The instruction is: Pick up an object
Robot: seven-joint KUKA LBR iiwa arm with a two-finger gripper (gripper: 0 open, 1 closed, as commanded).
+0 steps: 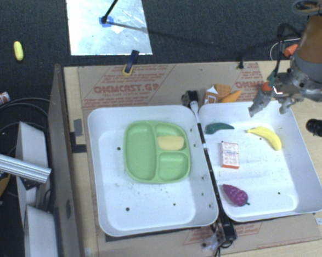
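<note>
Our gripper (271,102) hangs with its two fingers spread and nothing between them, above the far edge of the right bin (306,197), and the banana (266,136) lies just below it near that bin's far right corner. We judge the curved, smooth fruit may roll or slip as the fingers close. They may also strike the bin's raised rim on the way down.
</note>
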